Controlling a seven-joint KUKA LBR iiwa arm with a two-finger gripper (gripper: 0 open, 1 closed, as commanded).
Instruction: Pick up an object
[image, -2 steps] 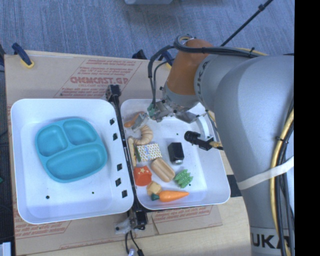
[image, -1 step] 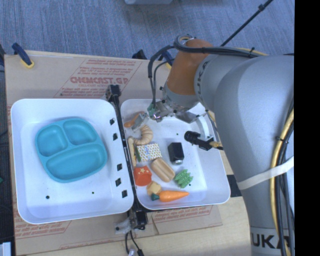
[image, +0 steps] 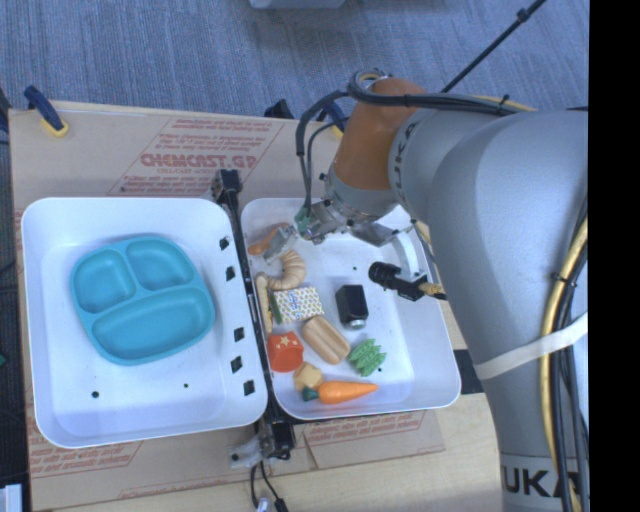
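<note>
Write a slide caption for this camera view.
Gripper hovers over right bin of toy food; blue plate sits left.

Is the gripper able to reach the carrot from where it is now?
Probably yes. The carrot lies uncovered at the near edge of the right bin, with nothing on top of it. The gripper is at the bin's far end, so it must cross over the other toys.
</note>
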